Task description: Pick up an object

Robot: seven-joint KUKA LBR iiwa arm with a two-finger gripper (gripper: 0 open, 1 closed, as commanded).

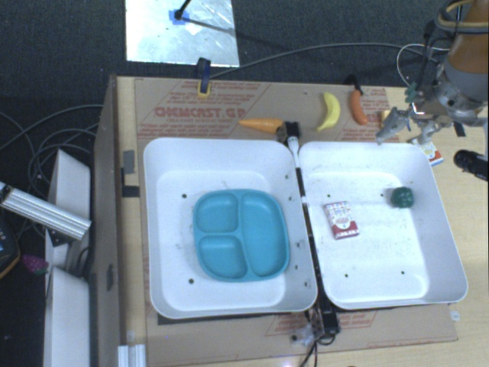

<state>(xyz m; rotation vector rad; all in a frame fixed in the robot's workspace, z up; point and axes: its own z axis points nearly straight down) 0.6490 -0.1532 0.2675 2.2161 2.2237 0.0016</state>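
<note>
Claw (403,122): hangs above the far right corner of the right bin (439,281), over its far rim. Two fingers show, slanting apart, so I read it as spread; nothing sits between them and it touches nothing.
Arm (466,60): comes in from the right edge of the desk (221,109), grey with its orange band high at the wrist.
Ball (402,197): small, green, nearest object to the claw, lying in the right bin near its far right corner, apart from the walls.
Box (341,220): small red-and-white carton, flat in the right bin towards its left wall, well apart from the ball.
Tray (241,234): blue, three compartments, in the middle of the left bin (172,174).
Fruit: banana (330,112), a red-orange piece (357,107) and a carrot (261,125) lie on the desk beyond the bins' far rims.
Risk, ball: round, so it would likely roll off if one finger lands first or the claw closes off centre.
Risk, box: flat and low; fingers could skate over the top or jam on the bin floor.
Risk, rim: a straight descent from here could strike the far wall of the right bin, so the claw needs to move inward first.
</note>
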